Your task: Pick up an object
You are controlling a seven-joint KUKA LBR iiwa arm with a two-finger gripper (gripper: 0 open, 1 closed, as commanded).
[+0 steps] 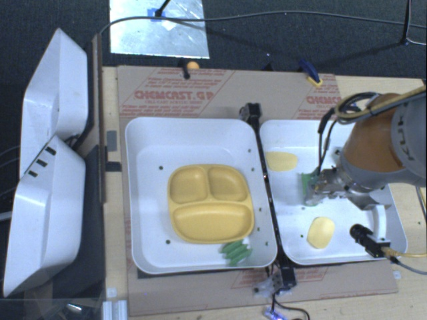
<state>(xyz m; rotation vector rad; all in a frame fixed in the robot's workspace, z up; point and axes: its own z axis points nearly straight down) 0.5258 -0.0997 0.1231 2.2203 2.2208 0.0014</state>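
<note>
Near the middle of the right bin point(288, 249), the gripper point(312, 191) is down on a green object point(306, 182); whether it clamps is unclear. Two yellow pieces point(321, 232) lie apart. A poor hold could drop the object.

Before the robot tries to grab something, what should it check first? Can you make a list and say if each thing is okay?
1. Is the gripper over a bin? Ok: it is in the right bin.
2. Is something close to grab? Ok: a green thing sits right at the gripper.
3. Is that green thing between the fingers? Cannot tell: the wrist hides them.
4. Other things to pick in this bin? Ok: a flat yellow piece farther up and another yellow piece nearer the front, both apart from the gripper.
5. Is the left bin out of the way? Ok: its yellow divided plate and green pea pod lie beyond the divider.
</note>
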